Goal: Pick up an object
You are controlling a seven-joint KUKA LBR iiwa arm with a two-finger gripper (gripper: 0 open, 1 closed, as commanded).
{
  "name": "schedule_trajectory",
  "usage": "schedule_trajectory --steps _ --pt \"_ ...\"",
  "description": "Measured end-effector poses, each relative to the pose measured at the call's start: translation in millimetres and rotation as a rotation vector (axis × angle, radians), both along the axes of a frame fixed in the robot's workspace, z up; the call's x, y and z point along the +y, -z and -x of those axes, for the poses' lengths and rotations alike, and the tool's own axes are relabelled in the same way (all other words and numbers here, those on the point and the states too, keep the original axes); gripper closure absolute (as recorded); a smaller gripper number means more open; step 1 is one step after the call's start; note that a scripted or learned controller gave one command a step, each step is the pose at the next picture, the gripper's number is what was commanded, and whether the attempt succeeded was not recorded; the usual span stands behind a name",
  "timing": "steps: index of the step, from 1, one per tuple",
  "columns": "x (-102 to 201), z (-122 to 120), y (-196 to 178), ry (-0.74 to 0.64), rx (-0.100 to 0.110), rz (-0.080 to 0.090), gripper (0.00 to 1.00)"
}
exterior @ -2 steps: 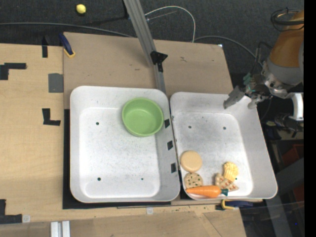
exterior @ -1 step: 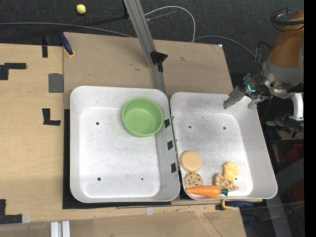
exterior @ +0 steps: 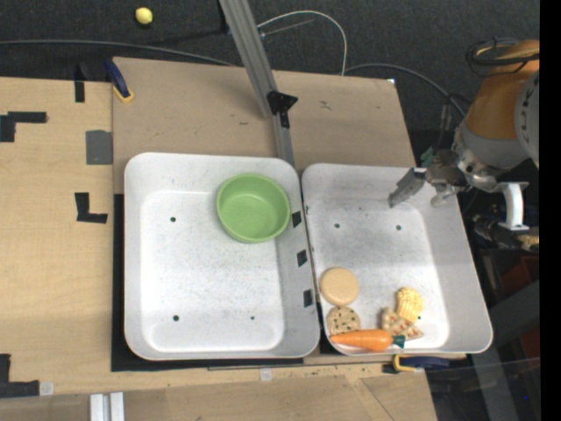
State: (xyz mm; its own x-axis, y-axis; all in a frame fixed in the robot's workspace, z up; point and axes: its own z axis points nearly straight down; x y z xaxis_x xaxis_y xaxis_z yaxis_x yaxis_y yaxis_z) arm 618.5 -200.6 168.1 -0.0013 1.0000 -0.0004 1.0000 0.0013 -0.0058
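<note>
My gripper [exterior: 421, 191] hangs over the far right edge of the right bin [exterior: 368, 226], its two grey fingers spread apart with nothing between them. Well below it, in the bin's near corner, lie an orange carrot [exterior: 372, 340], a round tan cookie [exterior: 339, 285], a darker waffle-like biscuit [exterior: 343, 318], a yellow corn piece [exterior: 408, 303] and a small tan item [exterior: 399, 324]. A green bowl [exterior: 253, 207] sits at the far right of the left bin [exterior: 175, 261].
A grey metal pole [exterior: 254, 60] slants down to the gap between the bins. Cables run across the dark floor behind the bench. A small yellow ball [exterior: 144, 15] lies far back on the left.
</note>
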Motion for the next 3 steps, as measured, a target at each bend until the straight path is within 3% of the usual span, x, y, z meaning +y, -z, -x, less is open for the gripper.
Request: schedule_trajectory --steps 1,2,3 --pt "10.6 4.1 57.9 0.0 0.002 -0.002 0.0" --pt "11.5 4.8 81.3 -0.001 -0.002 0.0 0.0" --pt "11.9 4.2 69.9 -0.002 -0.003 0.001 1.0"
